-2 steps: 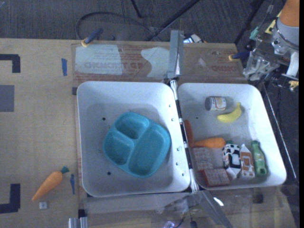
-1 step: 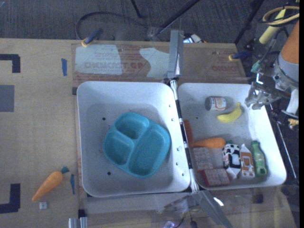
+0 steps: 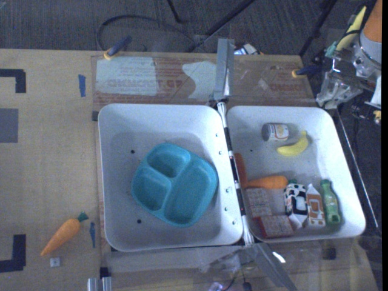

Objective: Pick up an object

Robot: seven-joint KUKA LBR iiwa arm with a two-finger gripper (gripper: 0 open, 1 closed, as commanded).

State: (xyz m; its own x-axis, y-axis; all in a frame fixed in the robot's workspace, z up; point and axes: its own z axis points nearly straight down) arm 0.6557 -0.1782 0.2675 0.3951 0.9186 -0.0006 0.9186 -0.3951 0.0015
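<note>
Gripper (image 3: 339,90) hovers off the right bin's (image 3: 339,126) far corner, jaws' state impossible to tell. Banana (image 3: 293,147) and can (image 3: 276,131) lie loose; the bottom cluster is packed tight, so a grab there risks slipping.

Banana (image 3: 293,147) – yellow, flat in right bin (image 3: 345,162)

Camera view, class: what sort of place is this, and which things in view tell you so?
Probably a robotics lab bench set up for picking trials. Two white bins, left and right, sit side by side; toy food such as a banana fills one; cables trail across the floor behind.
</note>
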